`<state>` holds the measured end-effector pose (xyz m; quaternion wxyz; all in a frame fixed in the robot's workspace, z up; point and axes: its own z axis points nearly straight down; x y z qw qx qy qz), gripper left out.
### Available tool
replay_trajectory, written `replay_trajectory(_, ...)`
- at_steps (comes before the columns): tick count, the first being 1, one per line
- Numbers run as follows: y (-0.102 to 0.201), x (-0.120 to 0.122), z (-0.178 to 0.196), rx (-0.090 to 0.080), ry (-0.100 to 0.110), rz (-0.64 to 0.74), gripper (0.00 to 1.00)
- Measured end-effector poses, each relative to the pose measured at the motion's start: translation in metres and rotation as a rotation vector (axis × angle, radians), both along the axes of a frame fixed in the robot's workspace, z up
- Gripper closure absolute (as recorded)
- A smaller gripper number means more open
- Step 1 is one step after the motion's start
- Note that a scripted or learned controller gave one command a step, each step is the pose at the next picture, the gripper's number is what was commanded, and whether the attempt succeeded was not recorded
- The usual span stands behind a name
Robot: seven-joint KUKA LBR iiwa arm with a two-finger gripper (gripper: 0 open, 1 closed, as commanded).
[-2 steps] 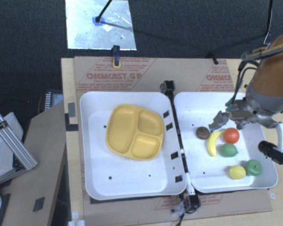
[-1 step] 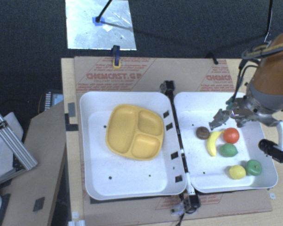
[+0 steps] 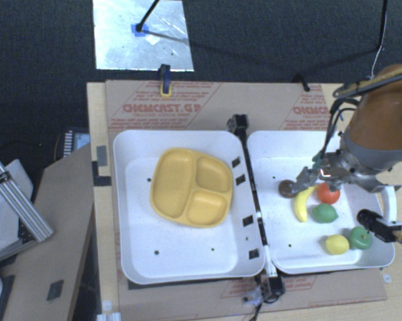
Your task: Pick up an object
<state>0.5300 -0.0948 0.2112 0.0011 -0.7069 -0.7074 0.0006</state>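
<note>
Hovering at the right bin [image 3: 283,256], the gripper [image 3: 323,175] is sitting just above the tomato [image 3: 328,195] and banana [image 3: 301,204] — the likeliest targets; its jaw state cannot be told.

Grey arm with an orange band

The arm [image 3: 379,127] shows a broad orange band above a rounded grey wrist; thin black cables loop along its left side, and small grey metal parts with a spot of red sit below the wrist.

Hand [image 3: 318,177] above toy fruit [image 3: 324,213]
</note>
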Motion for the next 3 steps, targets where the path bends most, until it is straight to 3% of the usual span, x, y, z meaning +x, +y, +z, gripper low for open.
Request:
replay_trajectory(2, 0.006, -0.008, -0.088, 0.000, 0.001, -0.001, 0.00)
replay_trajectory(3, 0.006, -0.007, -0.075, -0.001, -0.004, -0.002, 1.00)
